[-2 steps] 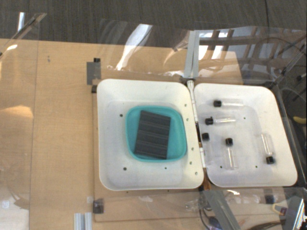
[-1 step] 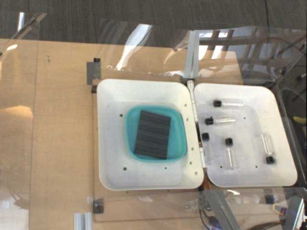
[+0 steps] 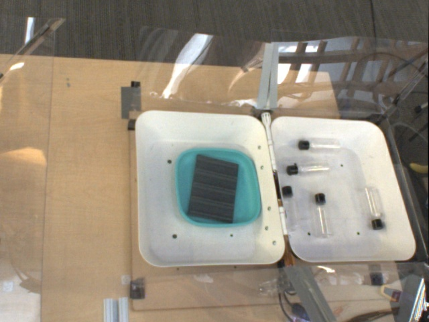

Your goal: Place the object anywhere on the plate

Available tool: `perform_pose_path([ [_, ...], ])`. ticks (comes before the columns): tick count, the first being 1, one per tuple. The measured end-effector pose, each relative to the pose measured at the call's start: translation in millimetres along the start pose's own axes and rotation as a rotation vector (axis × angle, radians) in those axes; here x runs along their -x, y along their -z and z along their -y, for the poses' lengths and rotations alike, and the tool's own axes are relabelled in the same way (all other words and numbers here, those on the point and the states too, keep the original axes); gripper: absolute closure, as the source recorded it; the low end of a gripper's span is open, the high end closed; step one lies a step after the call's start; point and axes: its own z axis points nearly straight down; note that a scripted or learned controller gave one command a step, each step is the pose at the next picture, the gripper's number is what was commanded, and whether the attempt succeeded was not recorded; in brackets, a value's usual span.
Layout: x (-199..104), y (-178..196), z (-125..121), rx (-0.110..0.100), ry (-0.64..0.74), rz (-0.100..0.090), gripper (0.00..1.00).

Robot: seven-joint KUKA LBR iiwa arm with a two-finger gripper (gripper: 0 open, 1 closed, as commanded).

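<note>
A teal square plate sits in the middle of the left white bin. A dark grey ribbed rectangular block lies flat on the plate, slightly tilted, well inside its rim. In the right white bin lie several clear tubes with black caps, among them one at the top, one at the left and one at the far right.
A metal divider post rises at the back between the two bins. Clear plastic sheeting covers the wooden bench around the bins. Brackets and cables sit at the bottom right corner.
</note>
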Motion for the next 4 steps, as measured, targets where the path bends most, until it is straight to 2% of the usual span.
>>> perform_pose_path([
  [4,0.0,0.2,0.1,0.0,0.0,0.0,0.0],
])
